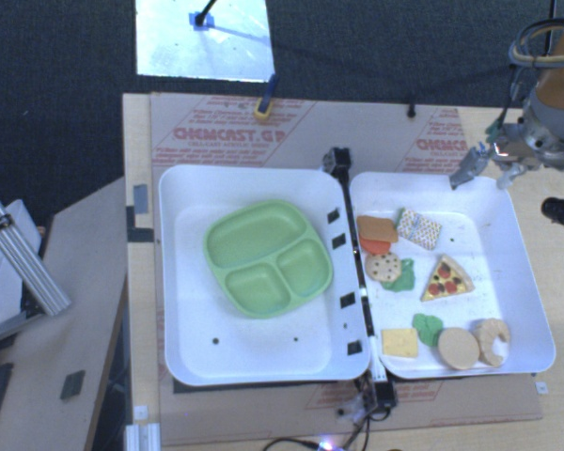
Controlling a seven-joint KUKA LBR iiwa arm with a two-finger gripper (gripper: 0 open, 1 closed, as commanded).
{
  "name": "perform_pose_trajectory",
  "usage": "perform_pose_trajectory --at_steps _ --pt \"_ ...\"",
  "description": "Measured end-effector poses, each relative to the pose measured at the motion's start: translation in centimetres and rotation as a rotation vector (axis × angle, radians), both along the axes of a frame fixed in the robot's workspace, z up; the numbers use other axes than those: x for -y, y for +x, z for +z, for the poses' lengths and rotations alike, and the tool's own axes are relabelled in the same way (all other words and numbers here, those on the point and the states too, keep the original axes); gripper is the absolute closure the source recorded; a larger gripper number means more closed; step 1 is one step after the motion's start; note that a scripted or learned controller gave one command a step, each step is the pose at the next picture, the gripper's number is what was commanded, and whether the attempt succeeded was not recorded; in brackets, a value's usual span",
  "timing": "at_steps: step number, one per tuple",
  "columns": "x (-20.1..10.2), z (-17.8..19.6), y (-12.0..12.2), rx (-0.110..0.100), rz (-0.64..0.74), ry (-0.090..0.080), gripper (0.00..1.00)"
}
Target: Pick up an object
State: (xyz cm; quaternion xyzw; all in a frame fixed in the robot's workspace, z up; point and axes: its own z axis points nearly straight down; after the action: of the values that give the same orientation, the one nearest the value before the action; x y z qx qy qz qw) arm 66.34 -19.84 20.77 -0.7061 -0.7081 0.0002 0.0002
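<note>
The right bin (522, 252) holds several toy foods: a pizza slice (447, 280), a chocolate-chip cookie (383, 268), a patterned cracker (419, 228), an orange-brown toast piece (376, 228), a yellow cheese square (400, 343), a tan round disc (459, 348) and a beige pastry (494, 340). My gripper (485, 171) hangs above the bin's far right corner. It is open, its two fingers spread with nothing between them. It is well apart from the food, and the cracker is the nearest item.
The left bin (183, 280) bears a green divided plate (268, 256). A black divider with clips (350, 252) runs between the bins. Green leaf pieces (428, 327) lie among the food. A metal frame (19, 261) stands at the far left.
</note>
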Motion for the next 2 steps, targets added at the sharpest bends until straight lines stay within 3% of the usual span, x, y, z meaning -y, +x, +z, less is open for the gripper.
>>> perform_pose_trajectory --at_steps 2 --pt "-0.8 -10.4 -0.6 0.001 0.001 0.0 0.0"
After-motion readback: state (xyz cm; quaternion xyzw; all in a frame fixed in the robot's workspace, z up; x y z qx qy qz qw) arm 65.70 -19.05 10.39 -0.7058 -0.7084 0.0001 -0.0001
